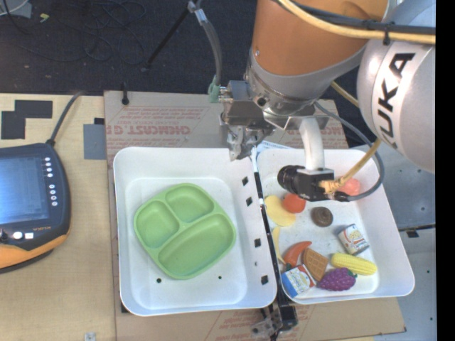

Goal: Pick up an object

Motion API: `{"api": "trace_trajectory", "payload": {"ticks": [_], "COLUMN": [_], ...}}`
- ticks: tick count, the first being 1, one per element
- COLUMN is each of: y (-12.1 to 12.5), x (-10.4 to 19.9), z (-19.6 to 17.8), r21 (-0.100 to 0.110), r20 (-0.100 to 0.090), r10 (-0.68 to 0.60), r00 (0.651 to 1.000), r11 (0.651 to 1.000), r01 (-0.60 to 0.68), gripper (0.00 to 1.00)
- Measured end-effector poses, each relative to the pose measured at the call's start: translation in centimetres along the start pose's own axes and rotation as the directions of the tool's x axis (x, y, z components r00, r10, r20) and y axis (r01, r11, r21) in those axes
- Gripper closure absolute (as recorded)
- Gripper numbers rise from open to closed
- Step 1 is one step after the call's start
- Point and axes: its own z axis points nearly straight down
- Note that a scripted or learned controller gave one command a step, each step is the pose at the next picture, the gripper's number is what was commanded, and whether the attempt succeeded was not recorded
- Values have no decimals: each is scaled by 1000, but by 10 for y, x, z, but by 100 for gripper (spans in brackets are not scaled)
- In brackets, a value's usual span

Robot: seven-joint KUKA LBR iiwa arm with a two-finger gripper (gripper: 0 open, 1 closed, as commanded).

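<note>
At upper centre of the frame, the jaws (242, 148) hang above the bins' divider, their opening indiscernible, with the toy tomato (294, 203) lower right, apart.

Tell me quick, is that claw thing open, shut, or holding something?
Grey two-finger gripper: cannot be told; it sits above the back rim between the two white bins, seen too dark and blurred to judge.
</note>
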Motion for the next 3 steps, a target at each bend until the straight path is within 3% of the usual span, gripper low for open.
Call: {"api": "trace_trajectory", "payload": {"ticks": [1,2,3], "y": [-1,-16,-59], "x": [73,75,76], "z": [103,141,94], "r21": [1,-5,-13], "r20": [1,1,-3], "r10": [0,6,4], "r00": [1000,1000,1000], "r11": [1000,1000,1000], "r01": [0,-6,-4], "gripper": [100,100,100]}}
